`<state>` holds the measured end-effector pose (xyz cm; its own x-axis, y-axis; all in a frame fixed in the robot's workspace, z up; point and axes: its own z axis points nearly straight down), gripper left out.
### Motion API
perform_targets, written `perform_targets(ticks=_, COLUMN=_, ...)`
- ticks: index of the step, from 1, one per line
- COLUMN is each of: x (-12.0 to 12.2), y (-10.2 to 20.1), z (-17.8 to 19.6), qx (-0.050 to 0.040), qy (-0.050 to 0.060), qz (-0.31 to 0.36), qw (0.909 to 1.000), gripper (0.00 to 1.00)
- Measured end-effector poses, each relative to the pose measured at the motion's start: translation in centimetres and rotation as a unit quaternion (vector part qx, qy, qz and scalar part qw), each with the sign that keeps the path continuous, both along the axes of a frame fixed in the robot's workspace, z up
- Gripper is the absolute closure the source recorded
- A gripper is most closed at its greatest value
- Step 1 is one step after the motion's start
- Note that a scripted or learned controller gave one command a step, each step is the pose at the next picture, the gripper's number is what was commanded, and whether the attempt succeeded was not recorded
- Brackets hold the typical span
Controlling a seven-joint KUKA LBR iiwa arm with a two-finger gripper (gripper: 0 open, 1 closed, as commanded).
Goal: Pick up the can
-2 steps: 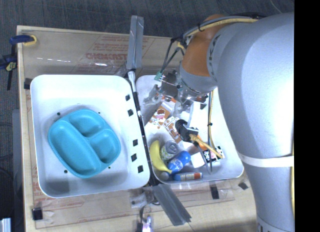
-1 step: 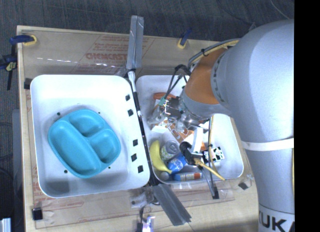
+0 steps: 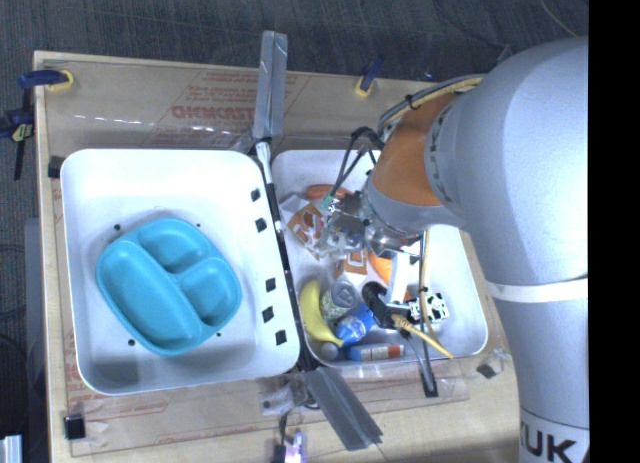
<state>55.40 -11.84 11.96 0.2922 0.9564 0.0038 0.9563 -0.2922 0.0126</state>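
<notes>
I am reaching into the right bin (image 3: 462, 263) with my gripper (image 3: 343, 223) hanging low over the clutter at its far side, though I cannot tell how it is set. The can (image 3: 344, 297) is lying nearer the front, just beside the banana (image 3: 315, 313). The blue divided plate (image 3: 168, 283) is sitting in the left bin (image 3: 100, 176).
</notes>
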Motion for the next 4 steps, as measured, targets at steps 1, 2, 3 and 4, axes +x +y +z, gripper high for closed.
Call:
perform_targets(ticks=1, x=0.7, y=-1.7, z=8.5, qx=0.0017, qy=0.009, qz=-0.193, qw=0.9812, gripper=1.0)
perform_targets(ticks=2, x=-2.2, y=6.9, z=8.7, qx=0.0021, qy=0.011, qz=-0.354, qw=0.9353, gripper=1.0)
perform_targets(ticks=3, x=0.4, y=12.3, z=10.4, qx=0.0024, qy=0.009, qz=-0.482, qw=0.8763, gripper=1.0)
perform_targets(ticks=4, x=5.2, y=5.5, z=22.9, qx=0.0028, qy=0.008, qz=-0.465, qw=0.8855, gripper=1.0)
